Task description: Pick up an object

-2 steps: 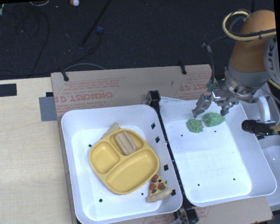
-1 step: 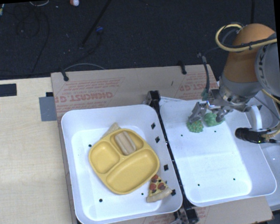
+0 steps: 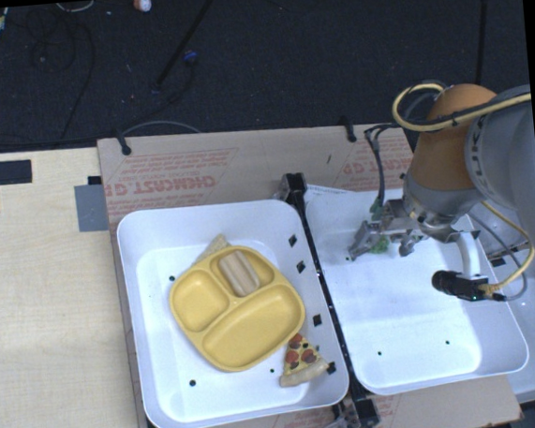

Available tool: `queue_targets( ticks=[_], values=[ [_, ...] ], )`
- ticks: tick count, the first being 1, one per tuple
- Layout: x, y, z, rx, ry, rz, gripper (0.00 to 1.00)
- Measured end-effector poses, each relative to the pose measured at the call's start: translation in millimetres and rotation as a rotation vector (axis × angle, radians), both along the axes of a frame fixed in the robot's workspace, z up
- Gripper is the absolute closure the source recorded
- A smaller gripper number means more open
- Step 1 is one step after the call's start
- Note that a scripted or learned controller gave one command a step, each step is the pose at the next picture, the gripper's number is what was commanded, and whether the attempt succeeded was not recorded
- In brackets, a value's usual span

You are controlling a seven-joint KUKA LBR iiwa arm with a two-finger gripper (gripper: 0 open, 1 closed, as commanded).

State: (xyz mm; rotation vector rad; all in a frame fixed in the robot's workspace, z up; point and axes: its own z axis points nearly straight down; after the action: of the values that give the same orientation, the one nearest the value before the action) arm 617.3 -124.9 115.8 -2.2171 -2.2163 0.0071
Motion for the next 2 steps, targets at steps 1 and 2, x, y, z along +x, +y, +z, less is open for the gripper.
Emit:
queue_targets(
  ticks=[1,2],
  values=[
    [1,-1,13,-0.001,-0.003,-0.002,1.0],
    [10,-1,60,-0.002,-0.01,0.001,1.0]
  ],
)
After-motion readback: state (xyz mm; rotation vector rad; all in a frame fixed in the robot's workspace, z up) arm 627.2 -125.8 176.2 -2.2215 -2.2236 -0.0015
